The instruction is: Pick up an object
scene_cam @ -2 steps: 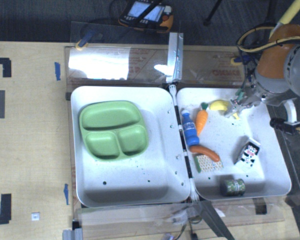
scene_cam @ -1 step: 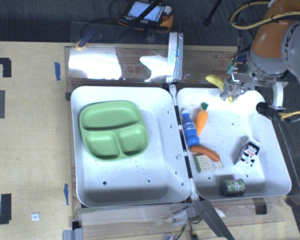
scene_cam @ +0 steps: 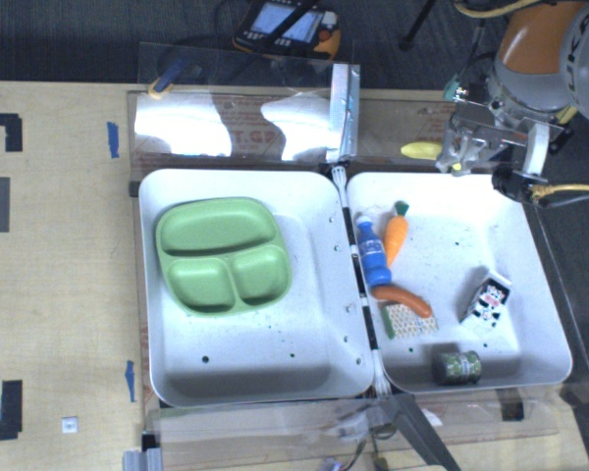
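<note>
Presently: gripper (scene_cam: 458, 155) hung above the right bin's (scene_cam: 530, 263) far rim, nothing between its fingers; how wide they stood I could not tell.
Below and left of it, inside that bin, I logged: carrot (scene_cam: 397, 236), blue bottle (scene_cam: 373, 253), sausage (scene_cam: 404, 299); cow-print box (scene_cam: 487, 300) nearly beneath. Carrot judged light, stiff, slightly slippery; best pinched across its thick orange middle.

No text, brand or number can be read anywhere. A lit screen is seen on the handheld device (scene_cam: 287, 26) behind the bins, and a label on the blue bottle (scene_cam: 373, 253), but both are blurred beyond reading.
</note>
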Action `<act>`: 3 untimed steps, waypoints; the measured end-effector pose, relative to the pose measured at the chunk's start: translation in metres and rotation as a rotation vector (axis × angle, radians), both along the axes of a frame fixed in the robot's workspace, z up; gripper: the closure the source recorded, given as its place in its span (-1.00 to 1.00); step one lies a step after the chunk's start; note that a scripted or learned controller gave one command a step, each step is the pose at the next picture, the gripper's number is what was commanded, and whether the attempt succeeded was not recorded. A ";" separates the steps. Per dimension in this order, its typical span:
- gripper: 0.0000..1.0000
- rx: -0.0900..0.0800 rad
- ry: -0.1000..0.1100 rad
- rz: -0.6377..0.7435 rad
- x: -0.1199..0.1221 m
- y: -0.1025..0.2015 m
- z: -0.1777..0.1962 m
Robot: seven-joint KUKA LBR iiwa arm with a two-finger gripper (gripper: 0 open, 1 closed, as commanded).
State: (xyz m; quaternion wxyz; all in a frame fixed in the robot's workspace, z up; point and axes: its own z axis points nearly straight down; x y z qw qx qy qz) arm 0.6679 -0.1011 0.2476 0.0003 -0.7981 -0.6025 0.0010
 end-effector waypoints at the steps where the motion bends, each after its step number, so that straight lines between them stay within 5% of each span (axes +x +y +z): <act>1: -1.00 0.000 0.000 0.000 0.000 0.000 0.000; 2: -1.00 0.002 0.003 0.002 -0.001 0.004 -0.129; 3: -1.00 0.001 0.029 -0.499 -0.005 0.009 -0.162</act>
